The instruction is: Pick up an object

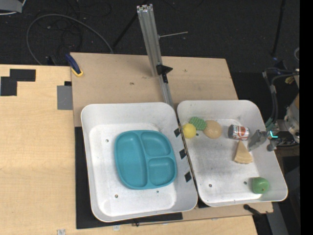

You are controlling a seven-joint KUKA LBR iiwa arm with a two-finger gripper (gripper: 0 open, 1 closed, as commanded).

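Fingers (262, 142) spread open, holding nothing, just right of the tan wedge (242, 154).

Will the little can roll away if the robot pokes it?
Probably, yes. The can lies on its side in the right bin, so its round body could roll on the smooth floor. It may not get far: the tan ball sits close beside it. It looks small, likely light.
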